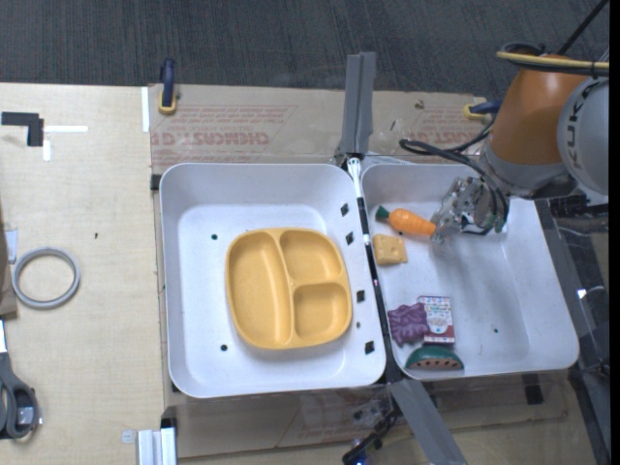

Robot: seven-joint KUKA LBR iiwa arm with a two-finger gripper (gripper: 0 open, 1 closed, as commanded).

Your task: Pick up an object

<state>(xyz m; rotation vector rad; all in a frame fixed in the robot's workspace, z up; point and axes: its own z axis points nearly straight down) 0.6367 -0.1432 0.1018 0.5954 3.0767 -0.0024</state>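
The claw (455,223) hangs low in the right bin (542,308), just beside the toy carrot (411,223) — its nearest target; whether it is open cannot be told. The approach step appears in hand — next, closing squarely around the carrot.

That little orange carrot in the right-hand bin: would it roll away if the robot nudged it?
Probably. The carrot looks rounded and tapered, so it would likely roll in a curve. It looks like smooth plastic, so perhaps light and slippery. The gripper is right beside it.
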